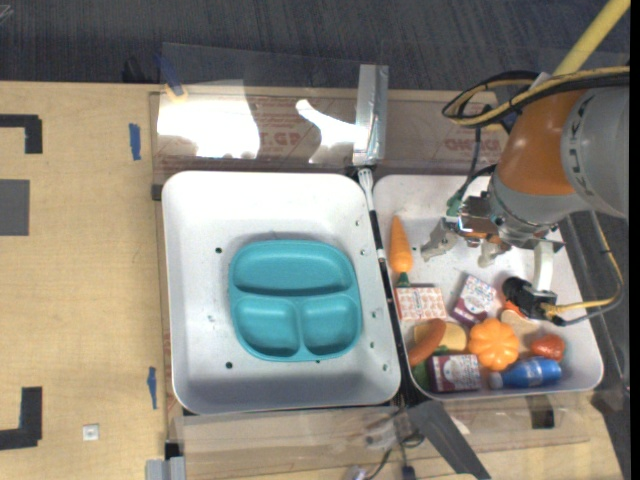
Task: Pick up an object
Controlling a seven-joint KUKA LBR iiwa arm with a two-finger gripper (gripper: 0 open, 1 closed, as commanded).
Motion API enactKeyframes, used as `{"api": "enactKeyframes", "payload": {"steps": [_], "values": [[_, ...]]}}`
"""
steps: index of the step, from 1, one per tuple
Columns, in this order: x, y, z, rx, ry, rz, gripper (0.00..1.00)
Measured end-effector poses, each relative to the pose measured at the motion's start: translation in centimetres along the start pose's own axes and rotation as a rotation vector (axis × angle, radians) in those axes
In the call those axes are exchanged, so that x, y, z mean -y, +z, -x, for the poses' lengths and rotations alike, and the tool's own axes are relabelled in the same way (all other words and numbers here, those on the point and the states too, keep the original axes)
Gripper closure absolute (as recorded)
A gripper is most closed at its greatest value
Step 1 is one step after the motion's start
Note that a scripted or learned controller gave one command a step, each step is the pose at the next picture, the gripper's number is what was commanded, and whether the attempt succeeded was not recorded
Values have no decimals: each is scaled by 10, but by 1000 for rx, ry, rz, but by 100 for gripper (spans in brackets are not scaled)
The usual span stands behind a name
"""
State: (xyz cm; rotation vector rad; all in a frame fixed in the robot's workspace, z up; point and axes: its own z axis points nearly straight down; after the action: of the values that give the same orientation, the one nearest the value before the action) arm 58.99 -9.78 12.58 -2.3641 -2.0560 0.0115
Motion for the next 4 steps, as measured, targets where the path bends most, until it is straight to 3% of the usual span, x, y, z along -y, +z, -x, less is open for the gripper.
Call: {"api": "enactKeyframes", "payload": {"steps": [1,2,3,4], "values": [[43,39,49,0,-8,16,0],[41,27,49,1,-6,24,100],[7,39,32,-2,470,15,100],[2,-61,108,-4,707,14,100]]}}
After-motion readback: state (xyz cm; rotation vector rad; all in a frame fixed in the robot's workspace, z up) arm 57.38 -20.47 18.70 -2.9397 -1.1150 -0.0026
